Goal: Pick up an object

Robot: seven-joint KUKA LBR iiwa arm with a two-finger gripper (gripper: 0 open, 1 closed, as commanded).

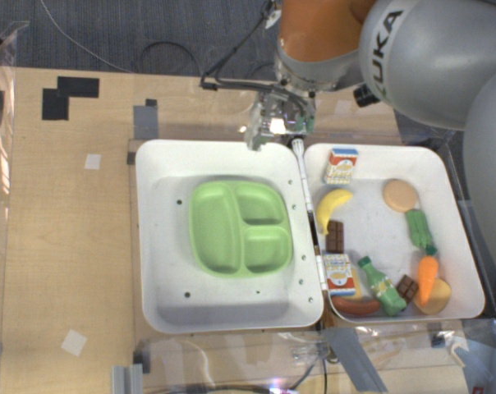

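The claw (278, 125) hangs over the far rim between the two bins, can't tell how it's set. Closest pick is the banana (331, 207) in the right bin (455, 189) near the divider: looks like light, stiff, slick toy plastic, so pinching across its curved middle seems safest

Open floor around the green tray (238, 238); right bin (455, 220) seemingly crowded.

We see bright, even overhead light; the white bins (223, 314) look nearly washed out, shadows stay soft, and the arm (429, 48) is slightly blurred.
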